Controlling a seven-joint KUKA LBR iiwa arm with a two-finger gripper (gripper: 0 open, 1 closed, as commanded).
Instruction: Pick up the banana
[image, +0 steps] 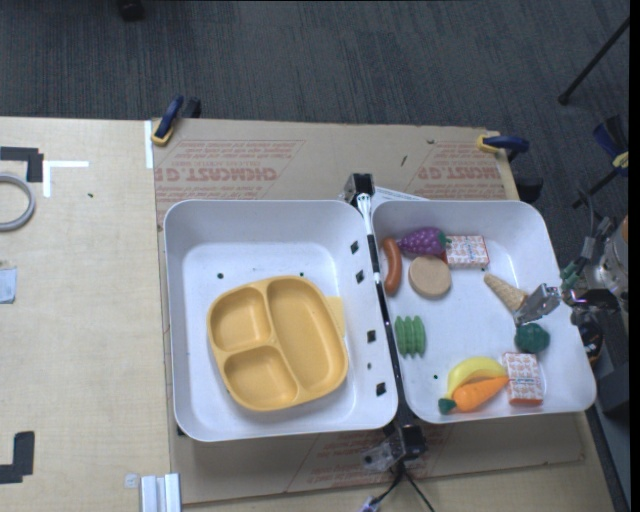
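Observation:
The banana (470, 372) is yellow and lies in the right bin (470, 215) near its front edge. An orange carrot (474, 394) rests against its front side, and a red and white carton (523, 380) sits just to its right. My gripper (548, 299) reaches in over the right rim of this bin. It hangs above a dark green vegetable (532, 338), up and to the right of the banana and well apart from it. Nothing shows in its grasp.
The right bin also holds an ice cream cone (505, 291), a round tan cookie (430, 277), purple grapes (422, 241), a small box (466, 250), a sausage (391, 267) and a green pod (410, 335). A yellow divided plate (278, 342) lies in the left bin (190, 300).

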